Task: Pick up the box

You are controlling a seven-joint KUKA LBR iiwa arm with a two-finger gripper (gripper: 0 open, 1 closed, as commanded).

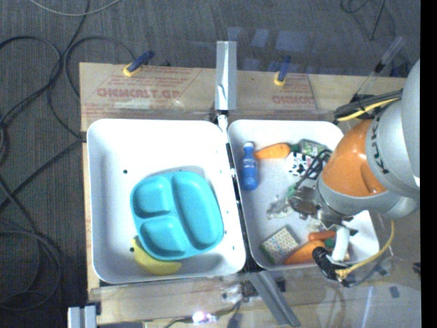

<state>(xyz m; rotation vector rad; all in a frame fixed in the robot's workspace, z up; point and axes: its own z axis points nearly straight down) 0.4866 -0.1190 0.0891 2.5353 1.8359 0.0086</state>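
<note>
The arm reaches in from the right and hangs low over the right bin, its grey and orange bulk covering much of that bin's right half. The gripper sits somewhere under the wrist, near the middle of the bin, but the wrist hides it, so whether it is open or closed I cannot tell. The box, a small patterned one, lies flat near the bin's front edge, just beside an orange carrot-like piece at the front right. It looks to be resting on the bin floor, not lifted, so by my reading the pick is not yet done. Along the bin's left wall lies a blue bottle, with another orange piece and a black-and-white speckled item toward the back edge. The left bin carries a blue divided tray with something yellow peeking out at its front left corner. What is left: get over the box, close on it and raise it clear.
</note>
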